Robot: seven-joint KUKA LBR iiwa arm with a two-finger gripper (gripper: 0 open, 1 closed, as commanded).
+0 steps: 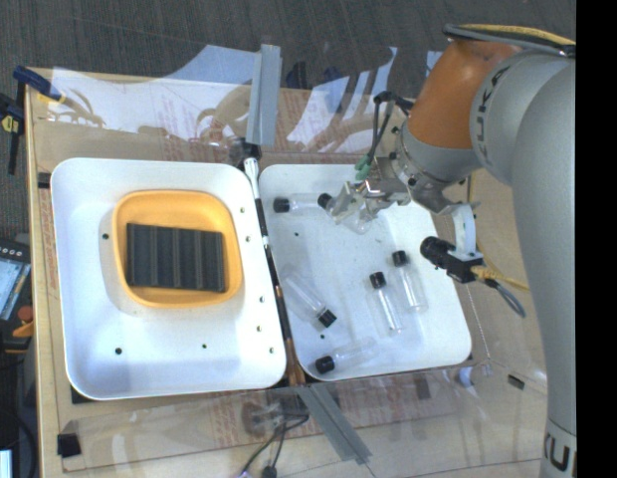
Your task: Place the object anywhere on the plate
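My gripper point(356, 199) low over right bin point(443, 342) far edge, finger state I cannot tell, clear vials point(384, 300) scattered below, yellow plate point(175, 250) in left bin point(80, 347).

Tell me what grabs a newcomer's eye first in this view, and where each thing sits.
The big grey arm with its orange band dominates the right side, its gripper down over the far part of the right bin. Next comes the yellow plate with a dark ribbed insert, lying in the left bin. Then several clear vials with black caps lie scattered across the right bin's floor.
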